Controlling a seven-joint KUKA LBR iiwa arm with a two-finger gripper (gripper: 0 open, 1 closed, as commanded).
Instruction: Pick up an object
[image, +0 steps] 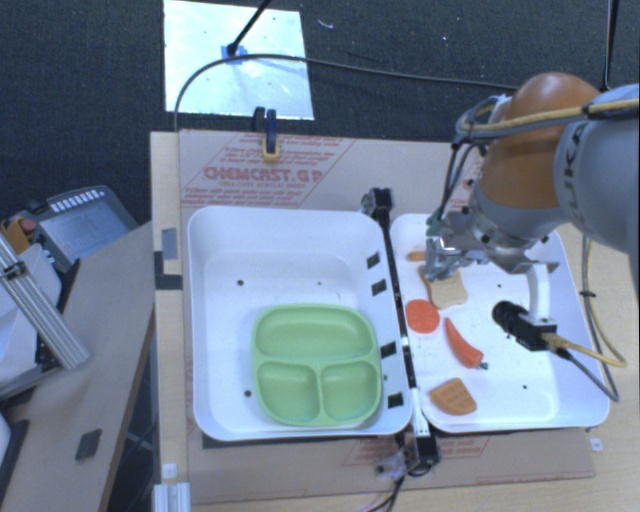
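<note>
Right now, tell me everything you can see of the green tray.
The green tray is pale green, looks like smooth plastic, and has rounded corners. It is divided into three compartments: one wide one at the far side and two smaller ones at the near side. It lies flat, right way up, in the near part of the left bin, close to its near wall. Nothing lies in it, and the gripper is over the right bin.

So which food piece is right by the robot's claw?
The tan bread slice, right under the gripper. The red round slice, carrot and orange wedge lie farther off.
</note>
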